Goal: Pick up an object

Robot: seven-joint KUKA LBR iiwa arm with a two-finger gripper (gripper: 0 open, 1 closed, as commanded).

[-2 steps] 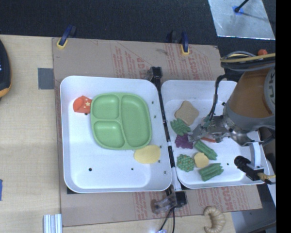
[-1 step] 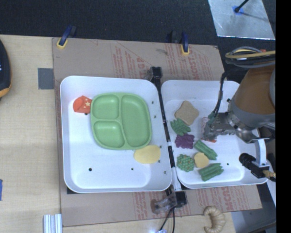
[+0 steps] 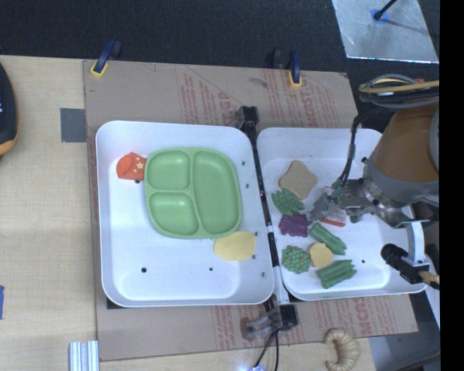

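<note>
While ringed by toy vegetables (image 3: 327,236), arm (image 3: 402,157) above right bin (image 3: 371,286).

The arm (image 3: 406,157) is a thick rounded body, orange-brown above and grey lower down, with a thin black cable running along it to a small hand (image 3: 330,205) of dark and silvery metal parts.

We counted two white bins, the left bin (image 3: 116,277) and the right bin (image 3: 371,284). The left bin had one green plate (image 3: 193,192), one red toy (image 3: 130,166) and one yellow toy (image 3: 235,246). The right bin had one brown bread slice (image 3: 297,179).
</note>
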